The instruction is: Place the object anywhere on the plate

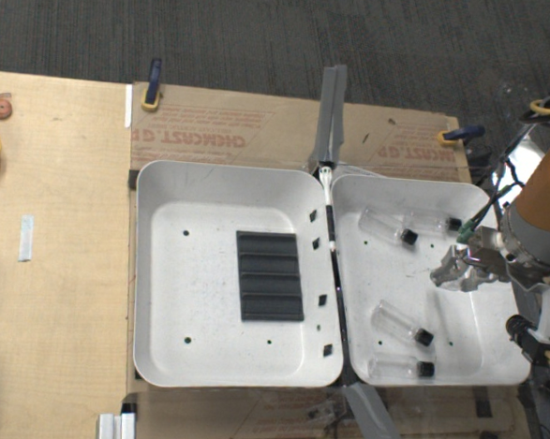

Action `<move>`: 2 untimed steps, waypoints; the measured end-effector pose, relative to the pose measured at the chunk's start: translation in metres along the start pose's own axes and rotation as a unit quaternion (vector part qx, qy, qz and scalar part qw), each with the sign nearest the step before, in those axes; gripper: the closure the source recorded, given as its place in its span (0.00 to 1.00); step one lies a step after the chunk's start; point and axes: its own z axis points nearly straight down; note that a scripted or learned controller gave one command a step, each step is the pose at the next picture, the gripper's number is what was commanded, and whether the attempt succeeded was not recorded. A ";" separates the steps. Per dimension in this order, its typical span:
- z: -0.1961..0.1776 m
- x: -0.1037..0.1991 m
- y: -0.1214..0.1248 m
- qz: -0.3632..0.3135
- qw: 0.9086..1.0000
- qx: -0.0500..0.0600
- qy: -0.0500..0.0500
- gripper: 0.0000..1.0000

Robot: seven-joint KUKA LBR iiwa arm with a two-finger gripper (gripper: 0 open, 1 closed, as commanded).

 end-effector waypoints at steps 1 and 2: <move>-0.009 0.053 -0.012 0.032 0.999 0.001 0.000 1.00; -0.031 0.160 -0.026 0.033 0.999 0.001 -0.001 1.00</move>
